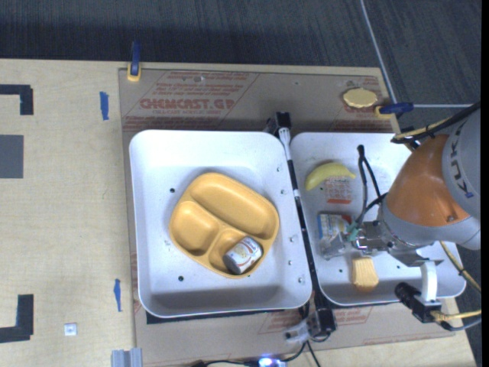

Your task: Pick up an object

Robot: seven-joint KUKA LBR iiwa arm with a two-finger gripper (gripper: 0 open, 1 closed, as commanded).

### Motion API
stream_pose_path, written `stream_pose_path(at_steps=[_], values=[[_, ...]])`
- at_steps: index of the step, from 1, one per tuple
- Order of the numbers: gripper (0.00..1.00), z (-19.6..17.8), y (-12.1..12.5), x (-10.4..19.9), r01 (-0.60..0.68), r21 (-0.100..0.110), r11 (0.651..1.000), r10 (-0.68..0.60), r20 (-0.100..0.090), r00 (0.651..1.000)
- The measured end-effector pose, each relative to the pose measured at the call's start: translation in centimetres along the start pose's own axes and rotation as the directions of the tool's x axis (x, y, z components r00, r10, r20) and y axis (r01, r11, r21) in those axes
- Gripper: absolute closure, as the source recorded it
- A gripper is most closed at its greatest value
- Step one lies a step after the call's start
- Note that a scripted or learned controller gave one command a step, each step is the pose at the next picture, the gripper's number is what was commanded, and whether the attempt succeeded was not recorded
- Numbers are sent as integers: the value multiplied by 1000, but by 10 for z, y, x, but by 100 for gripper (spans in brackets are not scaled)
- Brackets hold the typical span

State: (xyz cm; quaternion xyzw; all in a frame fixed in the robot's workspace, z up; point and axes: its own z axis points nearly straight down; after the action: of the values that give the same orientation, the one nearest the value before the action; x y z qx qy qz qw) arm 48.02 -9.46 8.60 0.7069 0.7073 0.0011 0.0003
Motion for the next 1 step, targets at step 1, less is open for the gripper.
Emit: stream_pose_path(at_steps=[1], values=[[100,-11,2,-1,0,-7,1000,0,3,1000]])
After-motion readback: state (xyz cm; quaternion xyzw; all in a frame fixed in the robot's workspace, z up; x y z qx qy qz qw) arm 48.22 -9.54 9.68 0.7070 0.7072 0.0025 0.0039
